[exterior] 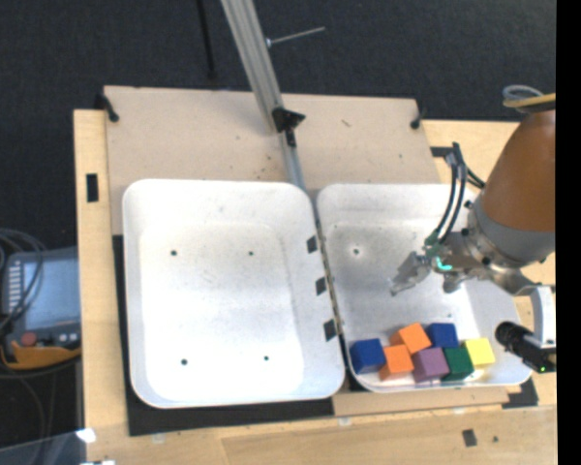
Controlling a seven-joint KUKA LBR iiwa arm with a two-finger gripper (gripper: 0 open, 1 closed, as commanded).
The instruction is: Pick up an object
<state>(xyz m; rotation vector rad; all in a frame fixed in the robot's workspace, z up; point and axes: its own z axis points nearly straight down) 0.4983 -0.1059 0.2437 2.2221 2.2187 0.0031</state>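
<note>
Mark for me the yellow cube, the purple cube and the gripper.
Yellow cube (480,352): camera view, on its top face.
Purple cube (430,362): camera view, on its top face.
Gripper (408,277): camera view, between its fingertips, above the right bin's floor.

Both bins, left bin and right bin, look like smooth white plastic, floors scuffed grey and matt. The bench top reads as matt, pale fibreboard or wood. The blocks at the right bin's near edge appear smooth, matt. The slanted post looks like ribbed bare metal.
</note>
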